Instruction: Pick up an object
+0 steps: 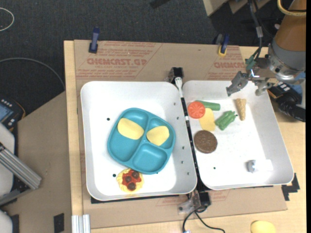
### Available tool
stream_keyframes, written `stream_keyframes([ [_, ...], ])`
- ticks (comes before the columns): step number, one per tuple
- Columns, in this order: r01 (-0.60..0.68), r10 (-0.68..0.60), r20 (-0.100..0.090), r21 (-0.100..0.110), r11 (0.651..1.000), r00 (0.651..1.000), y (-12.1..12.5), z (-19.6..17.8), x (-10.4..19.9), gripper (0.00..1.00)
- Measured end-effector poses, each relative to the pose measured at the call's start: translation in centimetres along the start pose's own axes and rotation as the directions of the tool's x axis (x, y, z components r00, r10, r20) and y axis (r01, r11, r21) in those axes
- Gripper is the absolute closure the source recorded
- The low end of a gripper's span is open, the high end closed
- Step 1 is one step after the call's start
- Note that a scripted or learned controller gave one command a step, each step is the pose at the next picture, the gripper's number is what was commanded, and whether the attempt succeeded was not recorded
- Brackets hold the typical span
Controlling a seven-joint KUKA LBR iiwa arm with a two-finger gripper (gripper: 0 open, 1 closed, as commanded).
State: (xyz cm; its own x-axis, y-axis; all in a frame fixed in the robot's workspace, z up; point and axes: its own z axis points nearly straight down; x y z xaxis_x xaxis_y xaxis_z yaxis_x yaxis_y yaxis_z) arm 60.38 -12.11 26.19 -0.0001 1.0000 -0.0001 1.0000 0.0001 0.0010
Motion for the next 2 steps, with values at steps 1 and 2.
stream_keyframes([
  [1,-0.001,0.001,-0.001,-0.001,1.000,1.000,-7.83,-6.93,1.09,0.00],
  [2,0.000,0.000,0.000,-0.001,1.000,1.000,-7.47,-7.60,1.09,1.00],
])
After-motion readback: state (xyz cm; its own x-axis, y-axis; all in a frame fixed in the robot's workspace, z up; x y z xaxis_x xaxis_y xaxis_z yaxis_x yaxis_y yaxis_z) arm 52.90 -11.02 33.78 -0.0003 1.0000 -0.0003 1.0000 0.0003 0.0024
